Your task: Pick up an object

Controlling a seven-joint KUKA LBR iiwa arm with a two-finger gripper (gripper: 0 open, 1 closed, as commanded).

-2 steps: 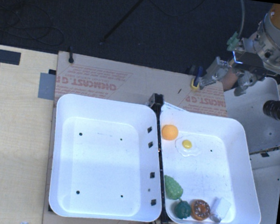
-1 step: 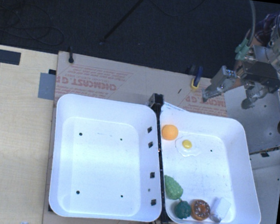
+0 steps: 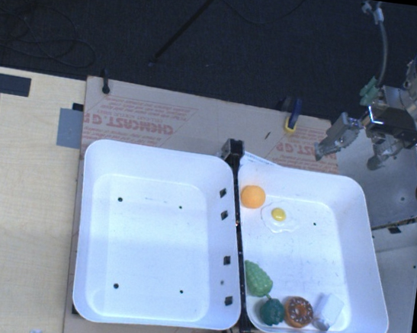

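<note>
Stuff sits in the right bin (image 3: 367, 246): orange ball (image 3: 253, 197) and fried egg (image 3: 278, 215) near its far edge, green lump (image 3: 257, 278), teal blob (image 3: 273, 312), donut (image 3: 298, 311) and a white block (image 3: 330, 308) along its near edge. Left bin (image 3: 98, 185) sits beside it. I see my gripper (image 3: 353, 150) hovering beyond the right bin's far rim, fingers spread wide with nothing between them. The ball lies well apart from the fingers, toward the bin divider.
</note>
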